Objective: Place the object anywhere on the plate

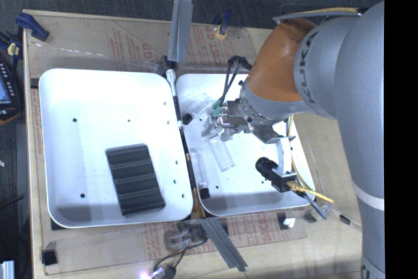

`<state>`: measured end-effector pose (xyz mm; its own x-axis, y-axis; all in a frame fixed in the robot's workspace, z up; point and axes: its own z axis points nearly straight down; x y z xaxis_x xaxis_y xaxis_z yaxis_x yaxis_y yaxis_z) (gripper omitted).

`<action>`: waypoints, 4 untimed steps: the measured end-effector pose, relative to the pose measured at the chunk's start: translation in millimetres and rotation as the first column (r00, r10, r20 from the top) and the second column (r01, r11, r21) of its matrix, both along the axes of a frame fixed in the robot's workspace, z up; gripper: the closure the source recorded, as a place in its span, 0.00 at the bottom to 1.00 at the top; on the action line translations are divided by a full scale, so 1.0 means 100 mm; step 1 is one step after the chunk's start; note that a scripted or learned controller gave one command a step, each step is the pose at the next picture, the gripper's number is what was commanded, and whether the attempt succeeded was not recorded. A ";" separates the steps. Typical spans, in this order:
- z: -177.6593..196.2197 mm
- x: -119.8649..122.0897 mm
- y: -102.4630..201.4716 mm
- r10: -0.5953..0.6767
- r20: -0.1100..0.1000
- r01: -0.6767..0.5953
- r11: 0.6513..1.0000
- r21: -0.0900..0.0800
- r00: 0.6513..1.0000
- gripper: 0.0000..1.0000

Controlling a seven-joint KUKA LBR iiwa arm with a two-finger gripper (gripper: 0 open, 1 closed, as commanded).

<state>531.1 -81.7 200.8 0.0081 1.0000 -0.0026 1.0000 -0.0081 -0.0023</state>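
A black ridged rectangular plate [135,178] lies in the left white bin [65,95], toward its front right. My gripper [219,125] is low over the right white bin [248,196], near that bin's left middle. A pale, see-through object [223,157] lies on the right bin's floor just in front of the gripper, apart from it as far as I can tell. A small green part [214,110] shows at the gripper's far side. The arm's bulk hides the right bin's back right part.
A metal divider bar [180,23] stands up at the back between the bins. Blue clamps [31,25] sit on the bench's far left corner. Dark equipment [6,85] lies off the left edge. The arm [307,68] covers the right side.
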 end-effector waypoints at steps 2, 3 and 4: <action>-0.10 -0.48 0.82 -0.238 -0.004 0.238 0.971 0.001 0.971 1.00; -0.11 0.25 0.92 -0.578 -0.003 0.578 0.816 0.000 0.816 1.00; -0.11 1.01 1.48 -0.883 -0.002 0.883 0.469 -0.002 0.469 1.00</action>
